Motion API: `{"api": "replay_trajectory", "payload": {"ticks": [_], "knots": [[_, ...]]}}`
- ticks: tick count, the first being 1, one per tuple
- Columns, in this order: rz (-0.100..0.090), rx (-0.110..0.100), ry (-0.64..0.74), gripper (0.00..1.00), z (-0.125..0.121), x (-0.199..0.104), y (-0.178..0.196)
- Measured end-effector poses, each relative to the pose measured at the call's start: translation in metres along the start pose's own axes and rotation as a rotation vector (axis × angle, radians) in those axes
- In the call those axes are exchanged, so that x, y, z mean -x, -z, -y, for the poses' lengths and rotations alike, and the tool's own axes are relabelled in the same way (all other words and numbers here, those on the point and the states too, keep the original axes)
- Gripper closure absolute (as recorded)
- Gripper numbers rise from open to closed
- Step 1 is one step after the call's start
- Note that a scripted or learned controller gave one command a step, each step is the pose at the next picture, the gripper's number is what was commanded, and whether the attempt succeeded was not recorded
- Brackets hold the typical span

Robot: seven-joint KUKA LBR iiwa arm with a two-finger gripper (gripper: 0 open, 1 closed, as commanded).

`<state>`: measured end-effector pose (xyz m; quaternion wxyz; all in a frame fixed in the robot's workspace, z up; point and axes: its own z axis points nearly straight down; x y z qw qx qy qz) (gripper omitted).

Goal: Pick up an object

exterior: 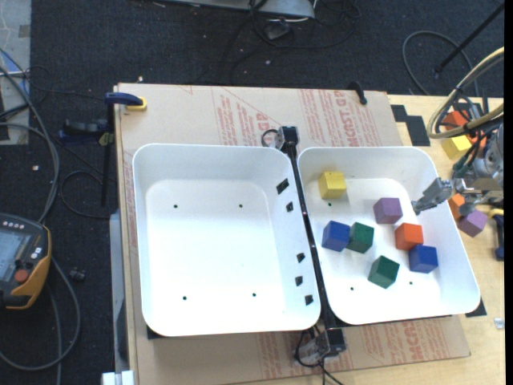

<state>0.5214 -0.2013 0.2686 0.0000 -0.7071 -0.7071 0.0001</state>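
Observation:
The right bin (449, 291) holds several small cubes. A yellow cube (332, 184) lies at the back, with a purple cube (388, 209) to its right. A blue cube (336, 235) touches a dark green cube (361, 237) in the middle. An orange cube (409, 235) sits just above a second blue cube (423, 257), and another green cube (384, 270) lies nearer the front. My gripper (434, 194) hangs over the bin's right rim, just right of the purple cube and above the orange one. No cube is visibly in it.
The left bin (160, 311) stands beside the right one, with a dark divider strip (303, 239) between them. Outside the right rim lie a purple block (473, 222), a yellow block (458, 143) and looped cables (449, 107). A handheld controller (20, 261) sits far left.

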Motion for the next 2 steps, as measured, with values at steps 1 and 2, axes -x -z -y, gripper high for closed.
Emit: {"api": "replay_trajectory", "payload": {"ticks": [1, 2], "knots": [[-0.002, -0.007, 0.004, 0.0, -0.077, -0.02, -0.115], [-0.001, -0.005, 0.002, 0.0, -0.134, -0.03, -0.184]]}}
